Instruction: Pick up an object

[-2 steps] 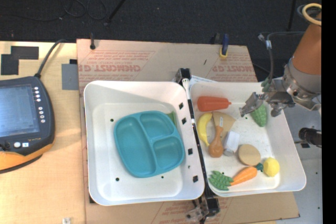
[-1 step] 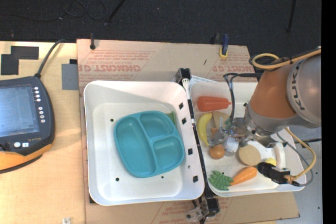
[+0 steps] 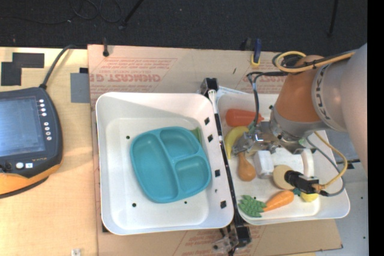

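The claw (image 3: 257,150) is lowered into the right bin (image 3: 336,208) among smooth plastic toy foods; whether it is open or closed cannot be told. A yellow banana (image 3: 233,138), a red piece (image 3: 242,116) and a carrot (image 3: 279,199) are crowded around it. A glossy teal divided plate (image 3: 170,163) is seen in the left bin (image 3: 114,189), on a cardboard-covered counter (image 3: 138,72).

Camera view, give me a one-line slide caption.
KUKA arm's gripper lowered among toy food, by a banana and carrot, in the right bin; teal tray in the left.

Toy foods (image 3: 279,199) clustered in right bin (image 3: 336,208).
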